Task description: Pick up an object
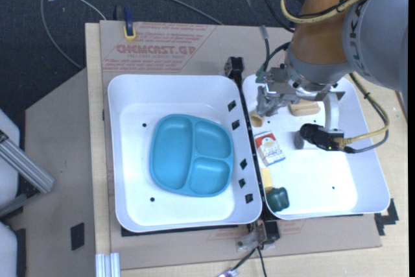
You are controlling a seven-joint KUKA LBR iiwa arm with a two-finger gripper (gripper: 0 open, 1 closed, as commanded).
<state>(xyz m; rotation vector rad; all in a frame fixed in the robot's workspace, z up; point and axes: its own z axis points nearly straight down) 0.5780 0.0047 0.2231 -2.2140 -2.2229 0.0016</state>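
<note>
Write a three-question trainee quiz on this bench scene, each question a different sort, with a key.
1. True or false: the blue divided plate lies in the left bin.
2. Which thing sits nearest the right bin's front edge? A. green object B. small red-and-white packet C. tan block
3. Fill in: the gripper is above the ___ bin.

Key: 1 true; 2 A; 3 right.

Red print "CHEMCAST GP" on brown protective sheet [162, 42] behind the bins; smaller lines unreadable.
</note>
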